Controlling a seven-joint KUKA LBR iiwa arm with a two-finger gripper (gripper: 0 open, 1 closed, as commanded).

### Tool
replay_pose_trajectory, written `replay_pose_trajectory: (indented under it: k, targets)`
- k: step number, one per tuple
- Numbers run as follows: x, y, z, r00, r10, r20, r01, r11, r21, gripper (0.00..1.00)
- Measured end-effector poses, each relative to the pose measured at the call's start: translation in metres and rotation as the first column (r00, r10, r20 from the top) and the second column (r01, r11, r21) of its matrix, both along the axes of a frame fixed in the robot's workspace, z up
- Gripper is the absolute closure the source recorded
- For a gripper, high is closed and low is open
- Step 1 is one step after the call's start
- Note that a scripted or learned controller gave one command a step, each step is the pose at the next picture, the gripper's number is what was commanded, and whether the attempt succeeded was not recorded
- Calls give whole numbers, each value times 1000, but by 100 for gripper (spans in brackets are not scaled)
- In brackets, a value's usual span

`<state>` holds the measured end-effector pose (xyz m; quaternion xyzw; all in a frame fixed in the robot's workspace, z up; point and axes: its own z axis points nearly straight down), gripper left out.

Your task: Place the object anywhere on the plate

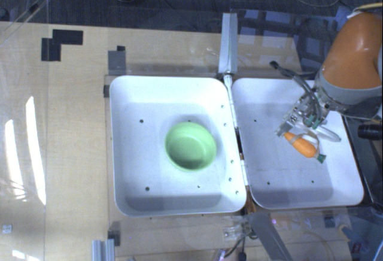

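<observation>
One green plate [190,145] in left bin [128,104], one orange carrot [304,146] in right bin [263,104], gripper [297,122] above carrot, grip unclear

The pale wooden bench [60,152] carries two shallow white plastic bins. The left bin [128,188] sits touching the right bin [341,191] along a shared edge. Black tape marks [60,43] lie well left of the left bin.
</observation>
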<state>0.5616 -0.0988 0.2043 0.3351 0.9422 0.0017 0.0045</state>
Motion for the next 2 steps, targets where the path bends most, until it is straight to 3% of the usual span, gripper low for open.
replay_pose_trajectory:
  k: [1,2]
  targets:
    - [-43,53,20,982,188,0,-188,982,-1,100]
    - [2,92,29,975,224,-1,-224,975,-1,100]
